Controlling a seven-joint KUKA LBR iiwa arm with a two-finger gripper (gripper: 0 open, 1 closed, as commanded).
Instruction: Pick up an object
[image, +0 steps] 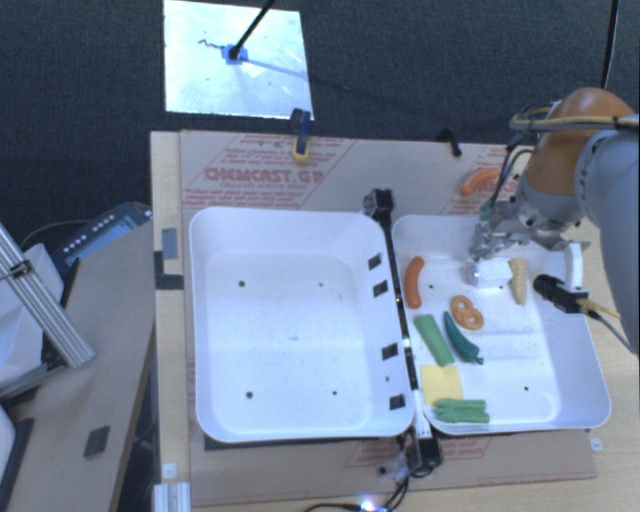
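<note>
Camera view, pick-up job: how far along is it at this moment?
Done: the arm has reached into the right bin, with the tool low over its upper part. In hand: nothing is visibly held. The tool sits between the orange sausage and the cream cone, above the pretzel. Left: closing on an item and lifting it; every item in the bin lies on its floor.

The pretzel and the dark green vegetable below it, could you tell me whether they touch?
Touching. In the camera view, the pretzel's lower edge meets the top end of the dark green vegetable with no white bin floor between them.
</note>
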